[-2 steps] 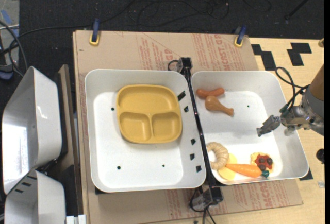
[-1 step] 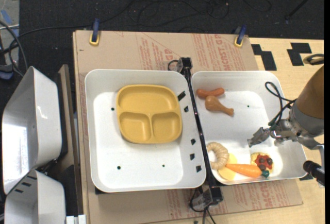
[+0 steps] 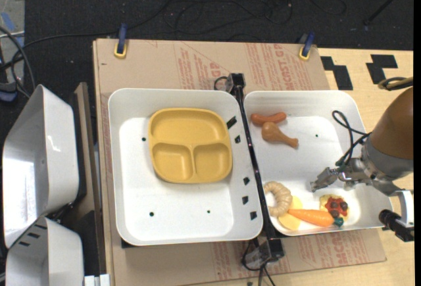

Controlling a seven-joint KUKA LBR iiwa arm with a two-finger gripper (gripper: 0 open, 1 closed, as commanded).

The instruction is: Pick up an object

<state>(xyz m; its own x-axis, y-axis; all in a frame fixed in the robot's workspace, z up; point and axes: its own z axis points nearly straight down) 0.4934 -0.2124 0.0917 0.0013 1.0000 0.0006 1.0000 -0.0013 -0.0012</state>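
**Arm poised low in the right bin, nothing yet in its grasp**

The two-finger metal gripper [image 3: 327,179] sits low over the floor of the right shallow white bin [image 3: 348,102], reaching in from three o'clock on its grey arm with the orange band [image 3: 398,130]. Its tips point toward nine o'clock; whether they are spread or closed I cannot tell, as they blur into one dark shape at this size. Nothing shows between them, so I judge that no object is held.

The candidates for picking all lie in that same bin, which is probably why the arm is working this side. At the bin's twelve o'clock end an orange-red toy sausage [image 3: 268,118] lies just beside a tan plastic drumstick [image 3: 279,136]. Along the six o'clock wall, a pale ridged toy shrimp [image 3: 278,197] curls over a flat yellow cheese-like slice [image 3: 293,219], with an orange plastic carrot [image 3: 311,216] lying across it and a small white piece with red and dark toppings [image 3: 336,206] near the carrot's right end. This last piece lies nearest the gripper, toward its five o'clock, and seems the likeliest target.

The left white bin [image 3: 125,166] bears a yellow three-compartment plastic tray [image 3: 191,144], lying flat, well apart from the arm.
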